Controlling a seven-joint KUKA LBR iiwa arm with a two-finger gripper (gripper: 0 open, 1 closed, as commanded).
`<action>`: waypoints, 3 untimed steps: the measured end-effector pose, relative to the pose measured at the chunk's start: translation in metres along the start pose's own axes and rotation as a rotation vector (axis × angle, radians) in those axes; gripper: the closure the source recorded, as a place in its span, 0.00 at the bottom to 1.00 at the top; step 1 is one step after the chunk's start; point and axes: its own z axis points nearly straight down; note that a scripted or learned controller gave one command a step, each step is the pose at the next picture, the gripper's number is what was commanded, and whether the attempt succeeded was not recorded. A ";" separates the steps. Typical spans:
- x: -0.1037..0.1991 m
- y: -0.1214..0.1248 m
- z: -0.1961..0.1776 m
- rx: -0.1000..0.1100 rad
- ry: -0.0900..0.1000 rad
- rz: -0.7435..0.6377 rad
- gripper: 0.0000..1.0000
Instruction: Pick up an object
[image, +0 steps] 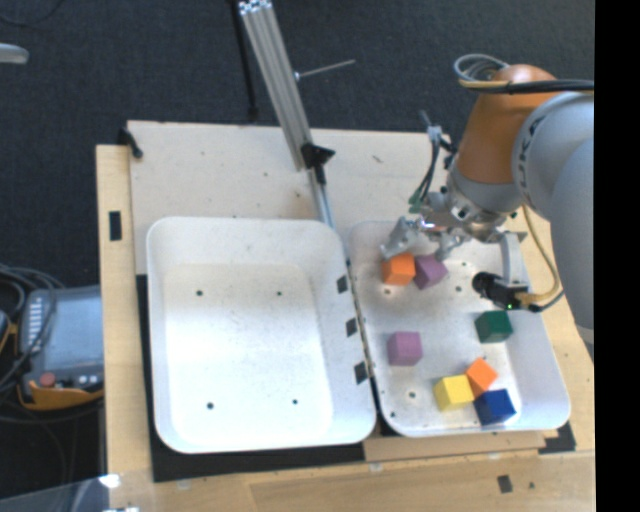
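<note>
My gripper (421, 240) hangs over the far end of the right bin (432, 425), its fingers spread apart with nothing between them. Just below its fingertips lie an orange block (400, 269) and a purple block (431, 271), touching side by side. Further toward the front of the same bin sit another purple block (404, 347), a green block (493, 326), and a tight cluster of a yellow block (453, 391), a small orange block (482, 374) and a blue block (494, 406).
The left bin (160, 300) lies beside the right one. A slanted aluminium post (285, 95) stands behind the bins, its foot near their shared edge. The arm's grey and orange body (520, 130) looms over the right bin's far right corner.
</note>
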 end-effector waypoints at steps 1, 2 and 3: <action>-0.011 0.005 0.052 -0.013 -0.006 0.001 0.00; -0.011 0.008 0.037 -0.022 -0.004 0.004 1.00; -0.013 0.006 -0.008 -0.011 0.002 0.004 1.00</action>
